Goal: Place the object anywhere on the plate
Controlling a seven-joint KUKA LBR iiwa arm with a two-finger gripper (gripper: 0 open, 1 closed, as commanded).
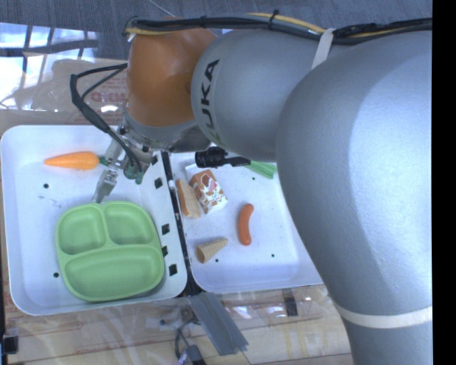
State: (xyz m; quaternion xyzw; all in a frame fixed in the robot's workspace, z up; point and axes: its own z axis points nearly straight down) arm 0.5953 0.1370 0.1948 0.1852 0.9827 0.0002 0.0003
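A green three-compartment plate [110, 253] lies in the front of the left bin [23, 204], with nothing on it. An orange carrot [72, 160] with a green top lies in that bin's back left part. My gripper [115, 178] hangs just behind the plate's far edge and just right of the carrot's green end, with nothing seen in it. The orange wrist band and the grey arm hide the bin area behind it.
The right bin [289, 257] holds a red and white carton [207, 191] next to a tan slice, a sausage [245, 223], an ice cream cone [211, 248] and a green piece [263, 169]. The bins' shared wall [175, 219] runs just right of the plate.
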